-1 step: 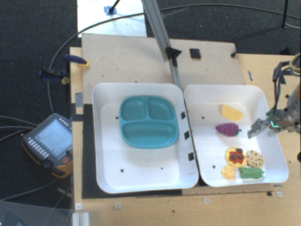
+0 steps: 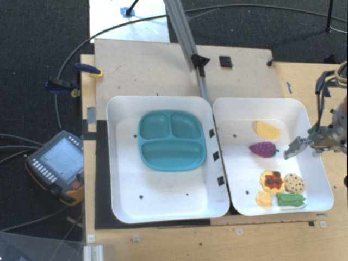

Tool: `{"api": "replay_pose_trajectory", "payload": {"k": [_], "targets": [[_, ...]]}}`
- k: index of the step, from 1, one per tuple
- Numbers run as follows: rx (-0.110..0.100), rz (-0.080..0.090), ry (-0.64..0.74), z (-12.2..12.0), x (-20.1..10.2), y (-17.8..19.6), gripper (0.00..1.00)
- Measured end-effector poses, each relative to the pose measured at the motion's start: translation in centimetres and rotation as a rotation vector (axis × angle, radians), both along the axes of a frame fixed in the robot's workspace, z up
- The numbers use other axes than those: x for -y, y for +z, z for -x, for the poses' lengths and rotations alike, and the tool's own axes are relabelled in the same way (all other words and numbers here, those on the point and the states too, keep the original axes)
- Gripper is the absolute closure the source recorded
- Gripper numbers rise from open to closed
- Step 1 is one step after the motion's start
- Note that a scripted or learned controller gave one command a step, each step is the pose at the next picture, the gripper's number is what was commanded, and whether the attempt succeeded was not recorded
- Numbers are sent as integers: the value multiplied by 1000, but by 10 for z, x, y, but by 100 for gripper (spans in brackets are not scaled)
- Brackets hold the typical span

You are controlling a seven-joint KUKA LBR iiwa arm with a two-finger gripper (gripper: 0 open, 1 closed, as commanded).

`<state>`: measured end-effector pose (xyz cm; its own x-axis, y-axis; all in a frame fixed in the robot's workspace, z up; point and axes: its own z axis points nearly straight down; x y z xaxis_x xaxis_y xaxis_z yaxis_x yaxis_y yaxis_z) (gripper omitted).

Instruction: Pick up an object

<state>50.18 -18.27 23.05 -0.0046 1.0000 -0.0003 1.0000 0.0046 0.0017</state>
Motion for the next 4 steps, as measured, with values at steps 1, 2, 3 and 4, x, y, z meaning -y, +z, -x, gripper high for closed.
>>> {"api": "replay_pose_trajectory", "payload": {"k": [1, 2, 3, 4], "targets": [[-2, 0, -3, 1, -8, -45, 0], [-2, 0, -3, 3, -6, -86, 0], [-2, -1, -4, 11, -11, -142, 0], [6, 2, -2, 8, -10, -127, 100]]}}
